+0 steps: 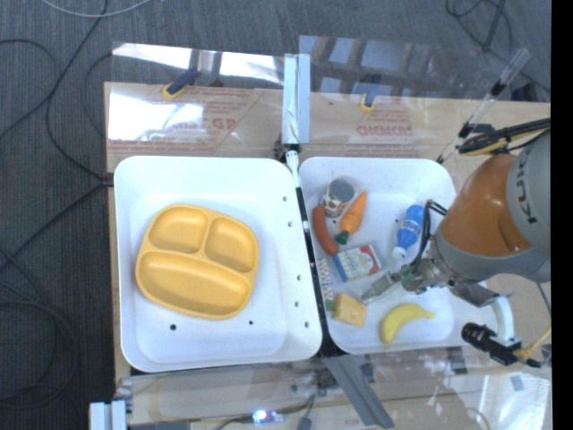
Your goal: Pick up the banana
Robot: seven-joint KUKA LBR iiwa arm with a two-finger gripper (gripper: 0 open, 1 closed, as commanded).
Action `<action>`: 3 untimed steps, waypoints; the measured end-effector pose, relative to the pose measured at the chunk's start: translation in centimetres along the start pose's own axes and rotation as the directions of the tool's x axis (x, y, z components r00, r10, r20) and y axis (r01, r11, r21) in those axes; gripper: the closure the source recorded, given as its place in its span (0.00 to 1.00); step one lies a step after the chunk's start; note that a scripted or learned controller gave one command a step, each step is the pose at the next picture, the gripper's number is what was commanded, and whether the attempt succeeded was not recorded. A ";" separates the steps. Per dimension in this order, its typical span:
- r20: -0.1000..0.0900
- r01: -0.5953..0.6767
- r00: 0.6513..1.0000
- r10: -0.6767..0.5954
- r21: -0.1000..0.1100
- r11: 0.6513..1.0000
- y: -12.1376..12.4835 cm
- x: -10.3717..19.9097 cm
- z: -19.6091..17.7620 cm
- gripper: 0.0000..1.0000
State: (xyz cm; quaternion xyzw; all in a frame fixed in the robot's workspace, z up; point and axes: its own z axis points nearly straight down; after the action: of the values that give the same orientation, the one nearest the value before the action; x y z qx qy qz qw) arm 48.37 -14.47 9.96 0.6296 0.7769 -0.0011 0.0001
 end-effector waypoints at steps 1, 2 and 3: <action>-0.001 0.268 0.964 -0.268 0.000 0.964 -0.4 -1.9 -1.4 0.00; -0.002 0.462 0.887 -0.462 -0.001 0.887 0.5 2.1 -2.9 0.00; 0.009 0.655 0.756 -0.655 -0.011 0.756 0.3 -1.1 0.6 0.00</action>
State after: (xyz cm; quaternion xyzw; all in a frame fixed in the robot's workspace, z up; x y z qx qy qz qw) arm 48.87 -15.48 9.35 0.3183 0.9480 0.0025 0.0059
